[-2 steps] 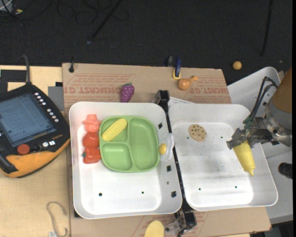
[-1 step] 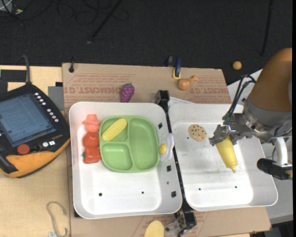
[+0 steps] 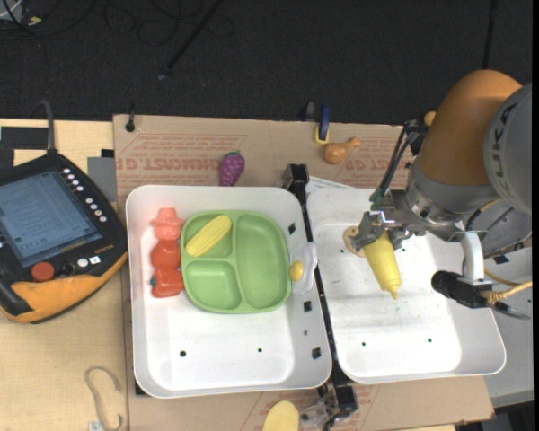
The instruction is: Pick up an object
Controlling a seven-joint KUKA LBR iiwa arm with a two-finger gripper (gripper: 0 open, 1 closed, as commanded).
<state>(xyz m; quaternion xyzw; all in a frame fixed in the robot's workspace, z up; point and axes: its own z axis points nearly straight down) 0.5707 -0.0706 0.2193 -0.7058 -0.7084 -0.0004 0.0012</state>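
My gripper [image 3: 375,233] hangs over the upper left part of the right bin [image 3: 422,353]. A yellow squeeze bottle [image 3: 383,268] slants down and to the right from it, its upper end caught between the fingers. A small tan round piece [image 3: 350,238] sits just left of the gripper. In the left bin [image 3: 216,357] lies a green divided plate [image 3: 242,268] with a yellow corn cob [image 3: 207,233] on its upper left section. A red and pink toy figure [image 3: 166,254] lies left of the plate.
A small yellow piece [image 3: 296,272] rests at the plate's right edge by the bins' divider. Purple grapes [image 3: 232,167] and an orange gourd [image 3: 340,149] sit on the cardboard behind the bins. A lemon [image 3: 281,416] lies in front. A teach pendant [image 3: 45,232] lies at left.
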